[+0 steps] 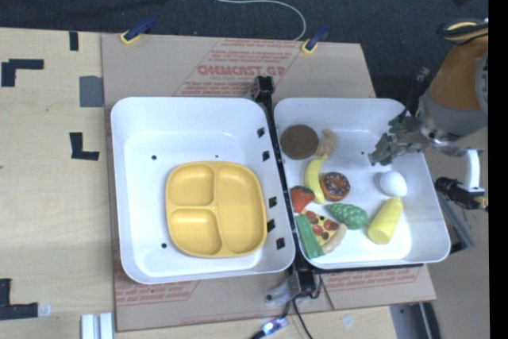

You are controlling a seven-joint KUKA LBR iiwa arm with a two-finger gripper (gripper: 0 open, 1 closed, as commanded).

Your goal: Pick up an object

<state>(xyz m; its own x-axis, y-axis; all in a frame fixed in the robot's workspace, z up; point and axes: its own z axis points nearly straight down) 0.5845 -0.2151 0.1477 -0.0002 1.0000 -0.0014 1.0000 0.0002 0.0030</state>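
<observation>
White egg (391, 184) (one of several toy foods) lies in the right bin (361, 109), just beside a yellow corn piece (384, 221). The gripper (384, 152) hangs just above it, near the far wall; whether it is wide or narrow cannot be told.

1. Single fixed camera, mounted above the bench (48, 171), looking down at a slant.
2. Far edge of bench sits at frame top, with dark floor beyond; near edge runs off the bottom.
3. Both white bins are fully in frame: left bin (135, 131), right bin (421, 242).
4. Moderate stand-off: small items in the right bin are resolvable.
5. Arm (460, 87) enters from frame right, cropped at the edge.
</observation>
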